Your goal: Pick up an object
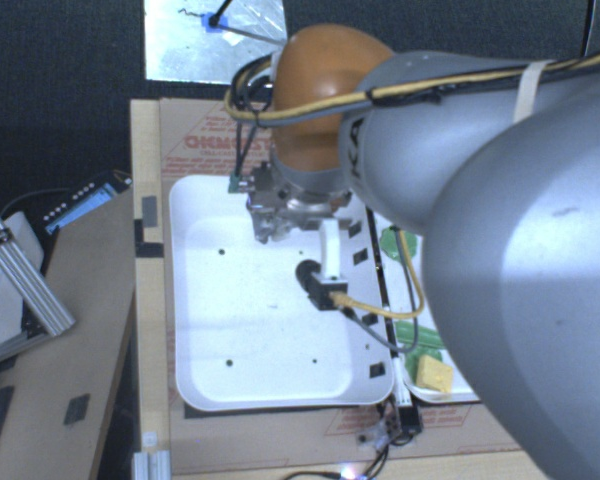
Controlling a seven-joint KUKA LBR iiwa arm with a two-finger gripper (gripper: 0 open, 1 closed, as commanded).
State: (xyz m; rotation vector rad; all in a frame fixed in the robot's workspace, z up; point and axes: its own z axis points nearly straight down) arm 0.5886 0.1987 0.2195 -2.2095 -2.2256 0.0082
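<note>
Overhead, the arm (460,168) hides the right bin (450,393); jaws' state cannot be told.

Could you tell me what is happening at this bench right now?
A grey robot arm with an orange band reaches in from the right, its gripper hanging over the far part of the left white bin. Nothing can be seen between its fingers. A yellow block and some green items lie in the right bin, mostly hidden by the arm. No pickup has been made so far.
</note>
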